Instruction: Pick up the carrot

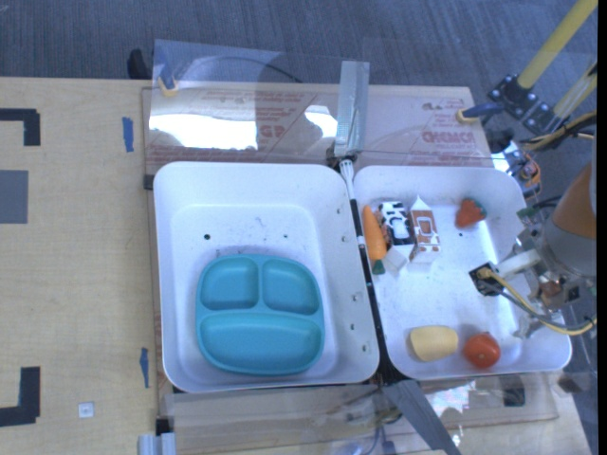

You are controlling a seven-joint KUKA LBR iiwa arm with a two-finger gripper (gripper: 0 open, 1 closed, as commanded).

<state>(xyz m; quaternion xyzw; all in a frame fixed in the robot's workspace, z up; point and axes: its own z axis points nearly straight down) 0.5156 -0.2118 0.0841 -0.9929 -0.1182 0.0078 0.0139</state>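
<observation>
1. The carrot is in the right bin. It lies lengthwise, hard against the bin's left wall, with its green end toward the near side.
2. The pincer sits over the same bin's right edge, well apart from the carrot. You can't tell whether it's apart or together because the wrist hardware hides it. I see nothing held.
3. Wall clearance is your main risk. The carrot hugs the wall, so a straddle across it probably has no room on that side. Expect a strike on the rim, or a close that just rolls the carrot away.
4. The neighbour is the next risk. A black-and-white pack lies just beside the carrot on its right, and I can't tell if they touch. A small carton sits next to the pack. A wide approach may clamp the pack too, or shove both.
5. You could also pick the wrong target. A red fruit and a tomato are close in colour and lie nearer the pincer. A yellow piece sits beside the tomato.
6. Keep the traverse high, since a low sweep across the bin would likely plough the clutter.
7. The left bin holds a teal plate. A flicked carrot could hop the wall into that bin.
</observation>
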